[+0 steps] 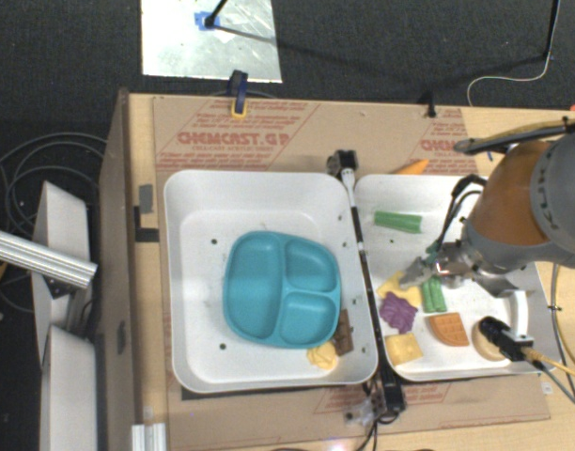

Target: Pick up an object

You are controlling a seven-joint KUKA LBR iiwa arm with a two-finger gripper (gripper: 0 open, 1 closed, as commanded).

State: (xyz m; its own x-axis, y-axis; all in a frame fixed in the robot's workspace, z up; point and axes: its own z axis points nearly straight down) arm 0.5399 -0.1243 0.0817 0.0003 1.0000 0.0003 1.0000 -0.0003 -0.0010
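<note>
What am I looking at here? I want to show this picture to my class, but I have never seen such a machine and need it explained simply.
This is one picture from a camera fixed above a bench, looking down at a slant. The grey machine with an orange band on the right is a robot arm. At its end is a gripper, a two-fingered claw for picking things up.

Two shallow white bins sit side by side. The left bin holds a blue divided plate, with a yellow piece and a small brown piece at its lower edge. The right bin holds small toy-like items: a green block, a purple piece, an orange waffle-like piece and a pale yellow square.

The gripper hangs low over the right bin's items. I cannot tell whether it holds anything.
</note>
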